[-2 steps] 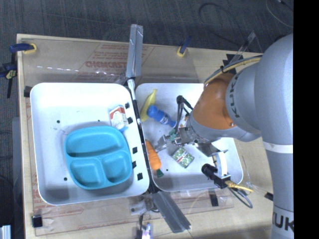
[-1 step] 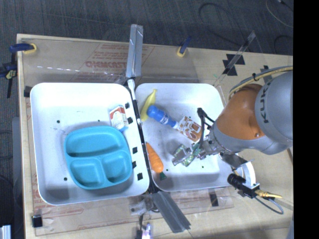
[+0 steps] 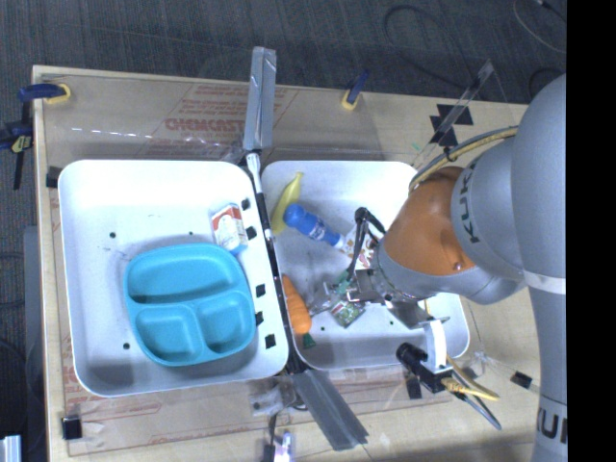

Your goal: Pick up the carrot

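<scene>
The carrot is orange and lies lengthwise against the left wall of the right bin, near its front corner. My gripper hangs low over the middle of that bin, just right of the carrot and apart from it. The grey arm with its orange band reaches in from the right and hides the bin's right half. Nothing orange shows at the gripper's tip.
A yellow banana and a blue bottle lie at the back of the right bin. The left bin holds a blue divided tray and a small red-and-white carton.
</scene>
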`<state>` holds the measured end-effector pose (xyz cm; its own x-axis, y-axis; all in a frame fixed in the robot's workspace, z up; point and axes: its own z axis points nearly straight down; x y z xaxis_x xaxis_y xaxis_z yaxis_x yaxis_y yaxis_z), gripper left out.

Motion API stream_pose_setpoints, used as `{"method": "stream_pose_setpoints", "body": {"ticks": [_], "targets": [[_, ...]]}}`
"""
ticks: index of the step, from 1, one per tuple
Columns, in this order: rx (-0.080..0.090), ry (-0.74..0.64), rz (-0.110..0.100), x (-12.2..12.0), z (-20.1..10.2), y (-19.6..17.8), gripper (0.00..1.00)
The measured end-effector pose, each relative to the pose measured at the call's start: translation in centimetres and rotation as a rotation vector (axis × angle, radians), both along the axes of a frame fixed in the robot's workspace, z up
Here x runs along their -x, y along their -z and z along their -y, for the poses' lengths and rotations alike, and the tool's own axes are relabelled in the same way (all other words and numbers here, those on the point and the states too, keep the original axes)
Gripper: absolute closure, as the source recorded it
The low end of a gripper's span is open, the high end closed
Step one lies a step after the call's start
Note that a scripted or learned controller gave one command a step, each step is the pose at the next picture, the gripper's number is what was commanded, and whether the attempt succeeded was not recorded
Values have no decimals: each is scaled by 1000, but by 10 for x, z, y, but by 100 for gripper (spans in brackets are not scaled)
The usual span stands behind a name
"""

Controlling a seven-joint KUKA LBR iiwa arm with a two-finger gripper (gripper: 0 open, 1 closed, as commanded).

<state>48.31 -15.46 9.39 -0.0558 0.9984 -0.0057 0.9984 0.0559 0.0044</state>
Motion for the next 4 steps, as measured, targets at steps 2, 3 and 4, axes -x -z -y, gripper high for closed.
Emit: {"method": "stream_pose_setpoints", "body": {"ticks": [2, 3, 4], "targets": [[29, 136, 23, 4, -35, -30, 0], [42, 139, 25, 5, -32, -7, 0], [-7, 151, -6, 7, 34, -35, 0]]}}
